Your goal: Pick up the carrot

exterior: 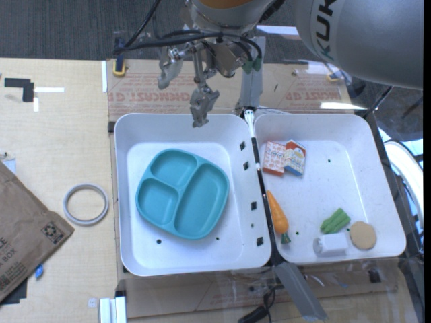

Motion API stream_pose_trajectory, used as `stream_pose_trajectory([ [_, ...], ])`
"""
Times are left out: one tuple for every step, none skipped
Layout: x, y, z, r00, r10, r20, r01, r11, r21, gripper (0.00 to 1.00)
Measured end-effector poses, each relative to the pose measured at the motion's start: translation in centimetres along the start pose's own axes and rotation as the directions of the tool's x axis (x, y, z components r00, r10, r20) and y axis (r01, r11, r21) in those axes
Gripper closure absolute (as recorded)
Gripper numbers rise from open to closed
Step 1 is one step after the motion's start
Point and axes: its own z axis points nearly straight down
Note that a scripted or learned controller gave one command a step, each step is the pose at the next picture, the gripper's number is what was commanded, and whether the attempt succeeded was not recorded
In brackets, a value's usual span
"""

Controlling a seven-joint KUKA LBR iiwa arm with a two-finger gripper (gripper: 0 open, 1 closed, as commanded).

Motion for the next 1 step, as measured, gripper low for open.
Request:
stream_pose_trajectory([
  [-1.73, -2.07, -1.16, 0.997, -0.08, 0.0, 0.08, 0.997, 0.0, 0.0],
])
